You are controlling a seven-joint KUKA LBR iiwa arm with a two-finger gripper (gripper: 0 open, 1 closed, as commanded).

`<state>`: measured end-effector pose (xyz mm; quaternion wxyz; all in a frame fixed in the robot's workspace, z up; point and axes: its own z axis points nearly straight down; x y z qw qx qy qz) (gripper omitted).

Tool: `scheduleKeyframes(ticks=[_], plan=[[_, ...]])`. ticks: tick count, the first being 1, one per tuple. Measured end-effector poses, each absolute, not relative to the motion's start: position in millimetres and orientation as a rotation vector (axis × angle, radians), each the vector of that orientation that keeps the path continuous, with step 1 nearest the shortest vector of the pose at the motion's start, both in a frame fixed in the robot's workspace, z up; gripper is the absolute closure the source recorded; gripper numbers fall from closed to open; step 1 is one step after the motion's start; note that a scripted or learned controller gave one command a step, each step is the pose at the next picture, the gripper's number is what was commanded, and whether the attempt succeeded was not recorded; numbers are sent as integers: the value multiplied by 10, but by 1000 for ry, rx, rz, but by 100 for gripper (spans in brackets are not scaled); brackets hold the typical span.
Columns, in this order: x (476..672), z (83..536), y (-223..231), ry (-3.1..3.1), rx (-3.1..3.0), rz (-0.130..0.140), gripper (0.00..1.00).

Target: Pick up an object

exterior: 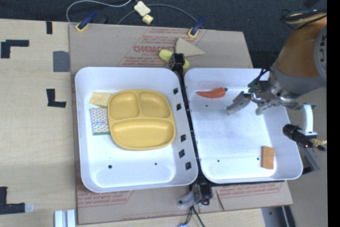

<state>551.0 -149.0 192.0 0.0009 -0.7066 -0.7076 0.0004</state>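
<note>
Hovering over the right bin (pixel 241 171), the gripper (pixel 247 104) seems spread apart, holding nothing; one red carrot (pixel 211 93) and one orange block (pixel 268 157) lie well apart.

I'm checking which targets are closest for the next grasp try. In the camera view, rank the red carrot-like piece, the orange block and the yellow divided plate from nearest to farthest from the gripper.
From the gripper:
1. Red carrot-like piece, just to its left in the right bin's upper part.
2. Orange block, below it near the right bin's lower right corner.
3. Yellow divided plate, across the divider in the left bin.
</note>
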Motion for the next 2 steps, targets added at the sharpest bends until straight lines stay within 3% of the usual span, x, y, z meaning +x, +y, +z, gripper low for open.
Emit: scheduleKeyframes(ticks=[1,2], plan=[[5764,881,-984,-2222,-2211,6,0],[6278,858,-1038,-2225,-2220,-1,0]])
